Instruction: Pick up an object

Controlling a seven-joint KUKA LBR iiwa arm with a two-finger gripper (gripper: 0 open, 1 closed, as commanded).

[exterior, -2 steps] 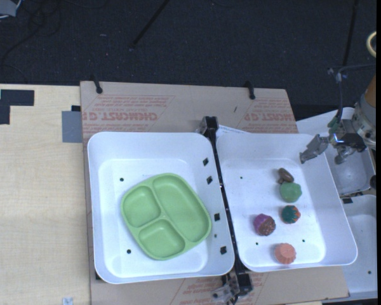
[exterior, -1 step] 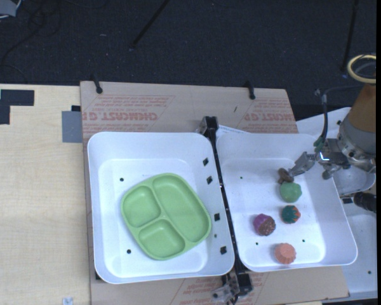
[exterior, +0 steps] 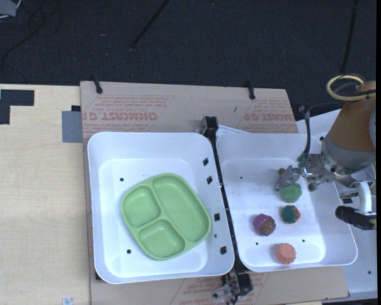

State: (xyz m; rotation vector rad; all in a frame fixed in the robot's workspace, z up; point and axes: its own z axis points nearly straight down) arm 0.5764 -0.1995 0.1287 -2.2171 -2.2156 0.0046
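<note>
Brown cardboard sheet (exterior: 178, 110) under bins bears mirrored lettering, roughly "CHEMCAST".

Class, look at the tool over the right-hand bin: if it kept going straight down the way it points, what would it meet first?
Most likely the green ball, which lies right beneath the tool; the height between them is unclear.
</note>
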